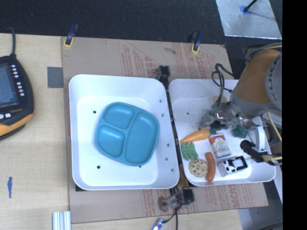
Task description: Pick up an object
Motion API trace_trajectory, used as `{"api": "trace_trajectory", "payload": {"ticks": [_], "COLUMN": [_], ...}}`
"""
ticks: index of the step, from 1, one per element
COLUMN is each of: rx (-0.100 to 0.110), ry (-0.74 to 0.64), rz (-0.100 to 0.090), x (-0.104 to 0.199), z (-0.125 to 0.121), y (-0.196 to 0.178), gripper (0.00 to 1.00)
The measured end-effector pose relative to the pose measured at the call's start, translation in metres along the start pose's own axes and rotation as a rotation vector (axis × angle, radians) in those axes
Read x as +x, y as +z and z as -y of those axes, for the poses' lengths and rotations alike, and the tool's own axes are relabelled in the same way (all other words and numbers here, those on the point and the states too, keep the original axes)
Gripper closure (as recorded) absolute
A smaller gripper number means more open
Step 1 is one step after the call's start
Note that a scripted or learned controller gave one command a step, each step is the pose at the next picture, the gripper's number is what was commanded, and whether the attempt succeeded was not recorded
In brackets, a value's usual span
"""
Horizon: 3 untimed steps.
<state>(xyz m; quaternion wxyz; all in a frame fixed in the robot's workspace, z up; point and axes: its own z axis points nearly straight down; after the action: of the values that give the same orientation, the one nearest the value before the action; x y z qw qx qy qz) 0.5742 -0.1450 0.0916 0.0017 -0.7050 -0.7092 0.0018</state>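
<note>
Plastic toy food waits as arm dips into right bin

Plastic play food lies clustered in the right shallow white bin (192,87), where we see the grey arm's hand (217,117) lowered just above the orange toy carrot (195,136), probably lining up a pick. We cannot tell how the hand is set; the wrist hides it. A blue divided plastic plate (127,133) sits alone in the left white bin (84,87). Items under the arm stay obscured.

two bins (76,128), one blue tray (127,133), one carrot (195,136)
</note>
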Motion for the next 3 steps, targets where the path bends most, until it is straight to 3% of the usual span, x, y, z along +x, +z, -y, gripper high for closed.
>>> {"api": "trace_trajectory", "payload": {"ticks": [1,2,3], "rx": [-0.005,-0.001,-0.003], "ry": [0.002,0.002,0.002], "rz": [0.001,0.000,0.000], "x": [-0.031,-0.042,-0.036], "z": [-0.063,-0.028,-0.082], "y": [-0.002,0.000,-0.001], "gripper": [0.00,0.00,0.00]}}
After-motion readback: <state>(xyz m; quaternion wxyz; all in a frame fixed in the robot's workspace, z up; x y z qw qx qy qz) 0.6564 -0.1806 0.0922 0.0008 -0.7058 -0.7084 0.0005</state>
